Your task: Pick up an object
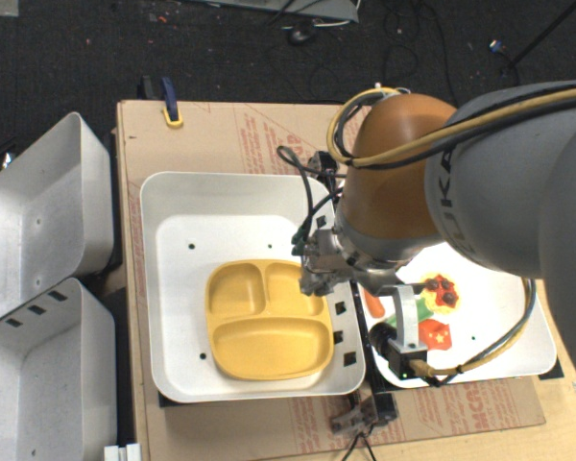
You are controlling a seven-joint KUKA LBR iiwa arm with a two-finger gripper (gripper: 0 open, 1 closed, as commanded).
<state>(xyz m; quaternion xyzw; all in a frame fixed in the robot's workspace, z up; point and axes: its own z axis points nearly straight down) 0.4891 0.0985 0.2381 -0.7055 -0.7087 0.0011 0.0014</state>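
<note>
Gripper point(317, 279) low over tray's right rim; wrist hides it, so cannot tell its state. Yellow tray point(267, 329) lies just left and below, in left bin point(163, 257). Likely best: pinch rim squarely, lift slowly.

The arm point(442, 190) covers much of the right bin point(518, 353), hiding parts of the small colourful items point(440, 296) beside the yellow tray point(267, 329).

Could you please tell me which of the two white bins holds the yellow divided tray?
The left bin holds the yellow tray; the right bin contains small red, orange and green items instead.
</note>
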